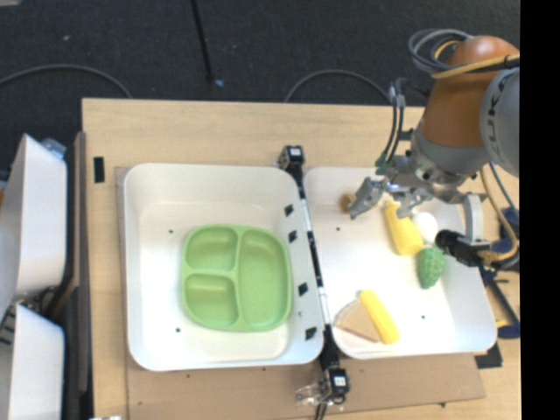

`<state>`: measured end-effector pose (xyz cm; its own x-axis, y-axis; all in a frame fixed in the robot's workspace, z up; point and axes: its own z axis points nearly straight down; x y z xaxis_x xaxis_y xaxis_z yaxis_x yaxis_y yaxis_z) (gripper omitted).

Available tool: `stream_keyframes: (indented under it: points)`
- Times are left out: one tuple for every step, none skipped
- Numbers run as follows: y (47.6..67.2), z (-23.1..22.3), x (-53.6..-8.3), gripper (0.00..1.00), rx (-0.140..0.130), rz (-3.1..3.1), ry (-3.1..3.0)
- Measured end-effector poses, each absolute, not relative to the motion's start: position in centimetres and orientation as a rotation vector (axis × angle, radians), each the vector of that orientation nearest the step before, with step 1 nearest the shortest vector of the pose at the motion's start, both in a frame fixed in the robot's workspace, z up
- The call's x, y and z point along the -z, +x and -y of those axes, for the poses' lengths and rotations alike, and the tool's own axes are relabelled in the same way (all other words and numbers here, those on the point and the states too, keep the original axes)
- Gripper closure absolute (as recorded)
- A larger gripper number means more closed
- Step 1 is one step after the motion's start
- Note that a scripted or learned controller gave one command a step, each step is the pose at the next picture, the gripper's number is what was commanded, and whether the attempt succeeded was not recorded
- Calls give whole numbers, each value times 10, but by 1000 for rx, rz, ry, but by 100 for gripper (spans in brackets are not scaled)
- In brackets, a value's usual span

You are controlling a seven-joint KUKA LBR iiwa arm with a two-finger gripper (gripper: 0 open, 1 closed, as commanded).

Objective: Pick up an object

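In the right bin lie a yellow cylinder, a green broccoli-like piece, a small white item, a yellow banana-like piece resting on a tan wedge, and a small brown bit near the far left corner. My gripper hangs over the far part of this bin, just above the top end of the yellow cylinder. Its two fingers are spread open, and nothing sits between them.
The left bin holds a green divided plate. A ridge with black clips separates the two bins. White boxes stand at the bench's left edge.
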<state>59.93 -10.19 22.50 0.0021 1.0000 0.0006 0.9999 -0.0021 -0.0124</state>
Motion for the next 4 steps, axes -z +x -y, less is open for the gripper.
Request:
stream_keyframes:
  points:
    - [602,102,-233,0,1,2224,-2221]
    - [601,98,-190,0,-4,2219,-2223]
    - [594,98,-128,0,-7,2217,-2222]
    - [594,99,-99,0,-3,2217,-2226]
